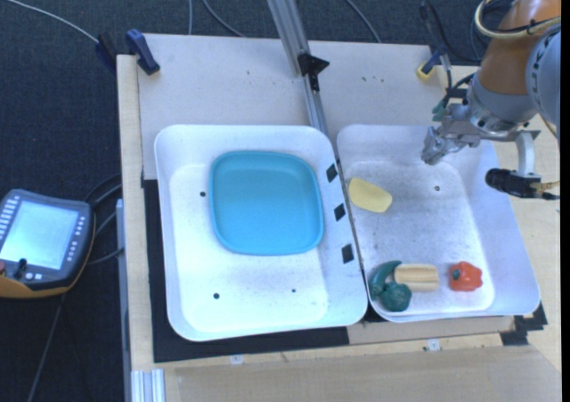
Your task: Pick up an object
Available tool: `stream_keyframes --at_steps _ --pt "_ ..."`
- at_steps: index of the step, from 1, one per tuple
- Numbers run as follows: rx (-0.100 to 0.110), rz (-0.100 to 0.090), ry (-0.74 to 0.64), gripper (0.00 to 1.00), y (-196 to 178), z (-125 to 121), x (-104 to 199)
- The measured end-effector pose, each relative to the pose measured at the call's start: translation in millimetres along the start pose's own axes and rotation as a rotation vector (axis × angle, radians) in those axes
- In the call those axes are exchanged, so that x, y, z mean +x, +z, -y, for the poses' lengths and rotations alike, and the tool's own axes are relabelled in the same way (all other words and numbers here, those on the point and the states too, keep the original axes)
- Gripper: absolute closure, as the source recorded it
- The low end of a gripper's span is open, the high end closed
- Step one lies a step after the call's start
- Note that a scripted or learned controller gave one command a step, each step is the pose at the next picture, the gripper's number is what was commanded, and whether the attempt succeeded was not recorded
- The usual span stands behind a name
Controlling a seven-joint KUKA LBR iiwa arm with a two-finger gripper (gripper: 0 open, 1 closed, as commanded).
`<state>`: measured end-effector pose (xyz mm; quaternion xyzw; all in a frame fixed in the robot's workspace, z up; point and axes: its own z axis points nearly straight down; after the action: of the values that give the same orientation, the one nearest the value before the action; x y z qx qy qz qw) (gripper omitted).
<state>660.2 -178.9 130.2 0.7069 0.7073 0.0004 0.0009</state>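
I'm looking down at a slant on a bench [223, 79] w/ two shallow white bins side by side. The left bin [178, 213] holds a teal square plate [265, 202]. The right bin [499, 231] holds four small things: a yellow piece [369, 195] by its left wall, and along the near edge a green piece [390, 286], a tan block [417, 277] and a red-orange piece [464, 276].

My arm comes in from the right; the pincer [434, 149] hangs over the far part of the right bin. Can't tell if its tips are apart or together, too small and dark, and nothing shows between them.

Key relation: the yellow piece is the closest pick, lying left of and nearer than the pincer, long axis roughly left-right w/ a slight tilt. The other three sit well apart, toward the near edge.

No brands, labels or readable writing anywhere.
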Motion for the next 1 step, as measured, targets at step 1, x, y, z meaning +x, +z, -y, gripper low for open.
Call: stream_keyframes --at_steps 1 --pt "-0.003 0.0 0.0 1.0 -43.0 -2.1 0.9"
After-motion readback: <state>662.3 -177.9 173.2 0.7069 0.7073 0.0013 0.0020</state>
